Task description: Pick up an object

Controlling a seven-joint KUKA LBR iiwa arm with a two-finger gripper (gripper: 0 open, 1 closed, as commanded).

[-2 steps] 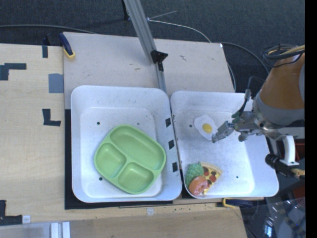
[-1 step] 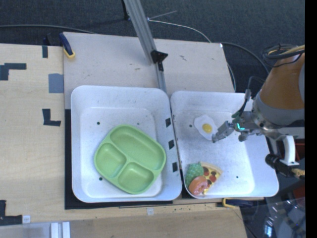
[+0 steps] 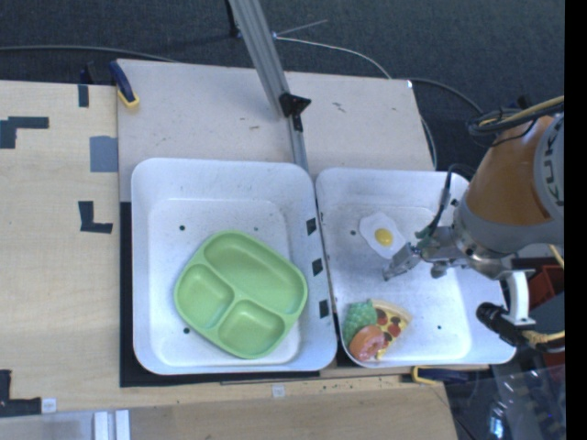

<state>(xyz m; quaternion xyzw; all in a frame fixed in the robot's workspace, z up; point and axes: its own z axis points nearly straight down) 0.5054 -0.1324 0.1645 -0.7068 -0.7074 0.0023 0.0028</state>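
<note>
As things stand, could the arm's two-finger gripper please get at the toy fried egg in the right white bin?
Probably yes: the gripper hangs beside the toy fried egg, which lies apart from the pizza slice, with nothing between them.

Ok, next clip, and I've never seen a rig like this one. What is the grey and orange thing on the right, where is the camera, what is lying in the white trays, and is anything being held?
The grey and orange thing is a robot arm, reaching in from the right. At its tip is a two-finger gripper, the part meant to pinch objects. The single camera is fixed above the bench and looks down at a slant.

Two shallow white bins sit side by side. The left bin holds a green divided plate. The right bin holds a toy fried egg near its middle and, at its near left corner, a toy pizza slice with something green beside it, too small to identify.

The gripper is low over the right bin, just right of the egg. Nothing can be seen between its fingers, so nothing appears held.
</note>
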